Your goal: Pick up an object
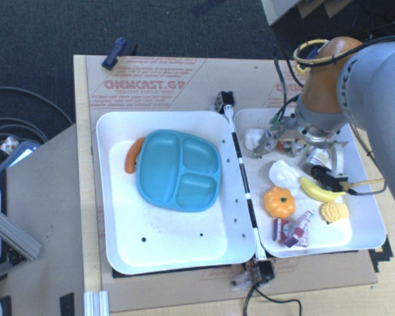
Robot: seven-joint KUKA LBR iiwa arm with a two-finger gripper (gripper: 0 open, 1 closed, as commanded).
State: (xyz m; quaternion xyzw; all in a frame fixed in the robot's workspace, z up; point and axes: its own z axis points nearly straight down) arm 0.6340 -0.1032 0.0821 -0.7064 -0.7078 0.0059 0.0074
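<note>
My gripper [282, 140] hangs low over the far part of the right bin [363, 237], under the orange wrist band. A small white object [253, 138] lies just to its left, near the bin's far left corner. Toward the front of it lie another white lump [282, 173], an orange pumpkin-shaped toy [279, 202], a yellow banana [320, 189], a yellow ridged piece [334, 211] and a red and white packet [293, 230]. The gripper's lower end is blurred against the wrist parts.
The left bin [164, 242] holds a blue divided plate [179, 170] with an orange sausage-shaped toy [132, 155] at its left side. A ridge with black clamps [224, 100] separates the bins. The grey arm [378, 91] covers the right bin's far right corner.
</note>
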